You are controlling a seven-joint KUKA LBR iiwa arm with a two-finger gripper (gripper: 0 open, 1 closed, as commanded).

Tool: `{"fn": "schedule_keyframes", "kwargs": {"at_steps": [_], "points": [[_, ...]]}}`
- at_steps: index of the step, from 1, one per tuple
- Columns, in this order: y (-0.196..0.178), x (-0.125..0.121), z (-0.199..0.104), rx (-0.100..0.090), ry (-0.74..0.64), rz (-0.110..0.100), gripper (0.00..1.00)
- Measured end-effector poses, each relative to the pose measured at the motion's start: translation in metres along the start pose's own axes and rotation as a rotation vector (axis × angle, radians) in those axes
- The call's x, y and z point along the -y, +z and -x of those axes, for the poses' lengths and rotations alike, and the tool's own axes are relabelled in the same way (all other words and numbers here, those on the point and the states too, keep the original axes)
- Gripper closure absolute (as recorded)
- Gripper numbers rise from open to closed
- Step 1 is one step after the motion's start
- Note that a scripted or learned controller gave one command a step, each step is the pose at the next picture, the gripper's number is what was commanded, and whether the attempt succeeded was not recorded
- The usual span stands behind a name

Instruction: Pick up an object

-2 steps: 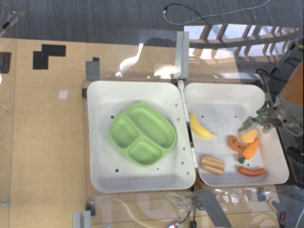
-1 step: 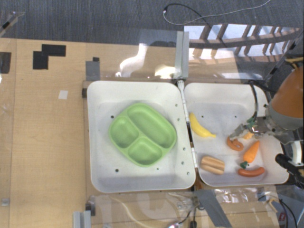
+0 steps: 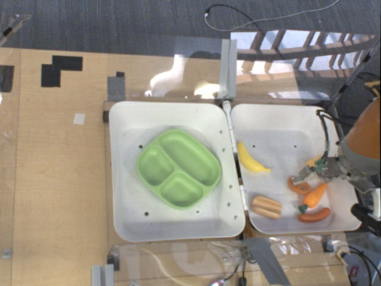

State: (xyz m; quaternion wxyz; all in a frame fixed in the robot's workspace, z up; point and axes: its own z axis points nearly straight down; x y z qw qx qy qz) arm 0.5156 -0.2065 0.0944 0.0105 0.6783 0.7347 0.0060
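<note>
In the right bin (image 3: 280, 130) lie a yellow banana (image 3: 251, 159), a tan bun (image 3: 266, 206), an orange carrot (image 3: 315, 194), a red sausage (image 3: 314, 215) and an orange ring-shaped piece (image 3: 299, 187). My gripper (image 3: 309, 171) reaches in from the right and hangs low over the bin's right side, just above the orange ring piece and the carrot's top. A small yellow bit (image 3: 311, 162) shows right beside it. Nothing can be seen held in the gripper.
The left bin (image 3: 125, 219) holds a green divided plate (image 3: 178, 168). A metal divider (image 3: 233, 159) separates the two bins. Black cables (image 3: 327, 136) hang along the arm at the right bin's far right corner.
</note>
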Motion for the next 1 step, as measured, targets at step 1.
{"fn": "schedule_keyframes", "kwargs": {"at_steps": [1], "points": [[0.002,-0.0708,0.0019,-0.002,0.151,-0.007,0.0]]}}
